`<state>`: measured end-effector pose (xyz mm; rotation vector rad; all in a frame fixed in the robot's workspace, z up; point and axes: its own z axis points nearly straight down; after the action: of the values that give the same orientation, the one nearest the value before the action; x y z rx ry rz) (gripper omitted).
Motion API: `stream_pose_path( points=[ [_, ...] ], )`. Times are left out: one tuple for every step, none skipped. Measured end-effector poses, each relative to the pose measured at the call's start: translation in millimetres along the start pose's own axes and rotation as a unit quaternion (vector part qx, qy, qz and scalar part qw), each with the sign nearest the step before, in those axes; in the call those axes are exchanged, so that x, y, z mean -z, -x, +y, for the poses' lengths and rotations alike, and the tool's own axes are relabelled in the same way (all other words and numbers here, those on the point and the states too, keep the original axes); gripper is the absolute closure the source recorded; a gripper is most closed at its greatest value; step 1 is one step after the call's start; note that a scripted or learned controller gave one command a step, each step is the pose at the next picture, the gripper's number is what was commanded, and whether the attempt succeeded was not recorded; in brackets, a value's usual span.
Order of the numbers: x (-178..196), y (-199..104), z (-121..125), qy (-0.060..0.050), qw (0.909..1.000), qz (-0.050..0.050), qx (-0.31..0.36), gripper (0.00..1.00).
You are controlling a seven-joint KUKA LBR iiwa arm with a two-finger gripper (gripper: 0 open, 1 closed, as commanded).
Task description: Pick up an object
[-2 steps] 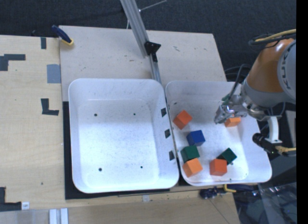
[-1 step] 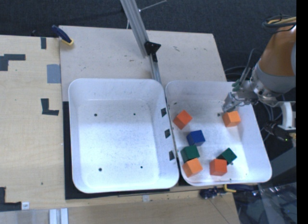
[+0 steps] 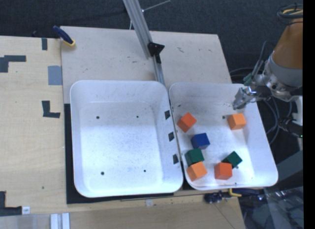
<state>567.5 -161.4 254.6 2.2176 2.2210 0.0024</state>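
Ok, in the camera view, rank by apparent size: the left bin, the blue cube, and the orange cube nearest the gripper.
1. Left bin, by far the largest.
2. and 3. Blue cube and the orange cube near the gripper: they look about alike, so I won't rank them.

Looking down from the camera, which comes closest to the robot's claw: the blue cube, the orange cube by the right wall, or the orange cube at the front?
Measured from the gripper, in the right bin:
1. Orange cube by the right wall, just below the gripper.
2. Blue cube, mid-bin.
3. Orange cube at the front, beside a green cube.
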Motion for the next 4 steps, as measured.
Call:
stream_pose_path(
  points=[
    [-1.1,-49.0,-21.6,-0.003,1.0,0.001,0.001,1.0],
    [-15.3,-105.2,-33.1,-0.003,1.0,0.001,0.002,1.0],
    [-26.0,-151.4,-44.2,-0.003,1.0,0.001,0.002,1.0],
    [-27.5,-207.8,-64.2,-0.003,1.0,0.001,0.003,1.0]
  ],
)
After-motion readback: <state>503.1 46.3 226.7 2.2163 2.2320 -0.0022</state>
